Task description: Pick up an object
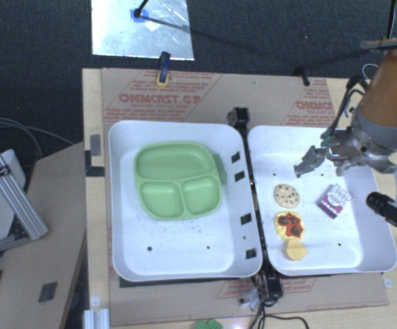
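From above, 2 white bins sit side by side on a board printed in red with "CHEMCAST G P" at its 11 o'clock corner and the same word, partly covered, at 1 o'clock. The left bin (126,252) holds a green tray (177,180) with 3 wells, lying flat near the middle. The right bin (373,252) holds 4 small items clustered toward 6 o'clock: a cookie (286,196), a red-topped piece (289,225) just below it, a yellow piece (295,251) touching that at 6 o'clock, and a packet (334,200) at 3 o'clock of the cookie, pink and white with print too small to read. The arm comes in from 3 o'clock and hangs its gripper (310,163) above bare bin floor at 1 o'clock of the cookie, near it but apart. Its fingers look spread, with nothing between them. That pose suits a descent onto a loose item, and the cookie seems the likeliest target, being closest. No pick has been made yet: every item lies on the floor of its bin.
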Controlling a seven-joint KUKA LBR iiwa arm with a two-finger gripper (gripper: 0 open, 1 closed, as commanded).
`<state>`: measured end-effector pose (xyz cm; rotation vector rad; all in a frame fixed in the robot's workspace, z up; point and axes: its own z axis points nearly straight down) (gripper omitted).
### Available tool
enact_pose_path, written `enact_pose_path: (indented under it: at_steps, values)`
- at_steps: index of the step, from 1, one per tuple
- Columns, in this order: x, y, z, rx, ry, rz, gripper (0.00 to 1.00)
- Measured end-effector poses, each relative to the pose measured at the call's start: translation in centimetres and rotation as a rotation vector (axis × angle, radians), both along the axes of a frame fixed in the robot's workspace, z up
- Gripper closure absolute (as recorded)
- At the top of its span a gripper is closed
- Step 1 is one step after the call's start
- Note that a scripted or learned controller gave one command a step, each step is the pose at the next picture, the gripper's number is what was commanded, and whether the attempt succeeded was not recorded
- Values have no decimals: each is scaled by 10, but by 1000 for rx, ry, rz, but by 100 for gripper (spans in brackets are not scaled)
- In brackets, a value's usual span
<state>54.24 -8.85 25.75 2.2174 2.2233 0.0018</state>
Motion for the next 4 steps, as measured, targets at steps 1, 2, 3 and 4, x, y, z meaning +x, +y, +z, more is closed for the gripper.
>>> enact_pose_path:
  at_steps: [1, 2, 3, 4]
  values:
    - [9, -13, -180, -1, 2, -2, 0]
    - [-59, -36, -174, 1, 6, -6, 0]
    - [-54, -34, -162, 0, -4, -2, 100]
    - [15, 26, -57, 0, -14, 10, 100]
